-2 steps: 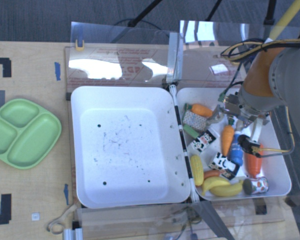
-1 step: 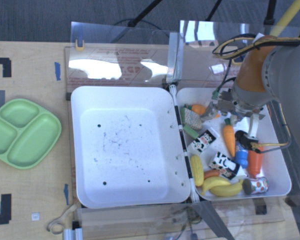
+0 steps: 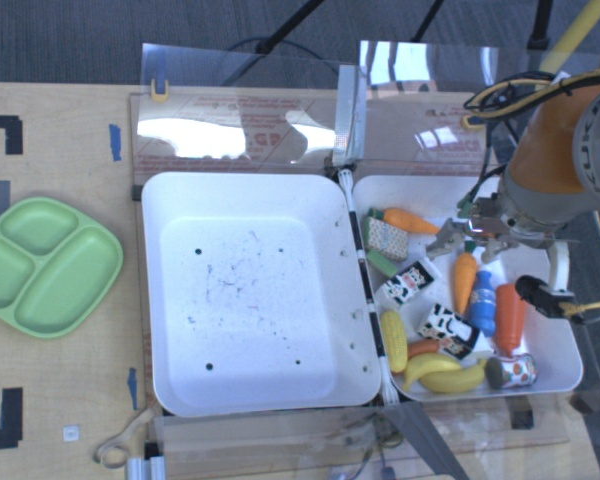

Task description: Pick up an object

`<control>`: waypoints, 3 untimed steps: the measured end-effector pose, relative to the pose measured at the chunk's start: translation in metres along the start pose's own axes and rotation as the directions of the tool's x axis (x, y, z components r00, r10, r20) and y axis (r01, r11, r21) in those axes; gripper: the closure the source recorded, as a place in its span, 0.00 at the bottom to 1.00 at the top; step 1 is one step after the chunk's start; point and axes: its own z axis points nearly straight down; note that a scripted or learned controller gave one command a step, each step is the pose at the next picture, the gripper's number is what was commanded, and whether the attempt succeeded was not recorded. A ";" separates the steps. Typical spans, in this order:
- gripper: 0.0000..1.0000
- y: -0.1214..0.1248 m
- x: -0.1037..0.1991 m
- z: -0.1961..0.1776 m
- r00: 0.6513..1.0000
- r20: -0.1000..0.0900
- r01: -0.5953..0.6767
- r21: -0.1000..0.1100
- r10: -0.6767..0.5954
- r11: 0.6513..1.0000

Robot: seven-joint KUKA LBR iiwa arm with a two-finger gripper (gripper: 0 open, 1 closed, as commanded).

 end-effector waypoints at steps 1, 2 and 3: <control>1.00 0.001 0.000 -0.010 1.000 0.000 -0.001 -0.003 0.001 1.000; 0.00 0.001 0.000 -0.010 1.000 0.000 -0.001 -0.002 0.001 1.000; 0.00 0.016 -0.043 0.039 0.991 0.001 -0.133 -0.005 0.133 0.991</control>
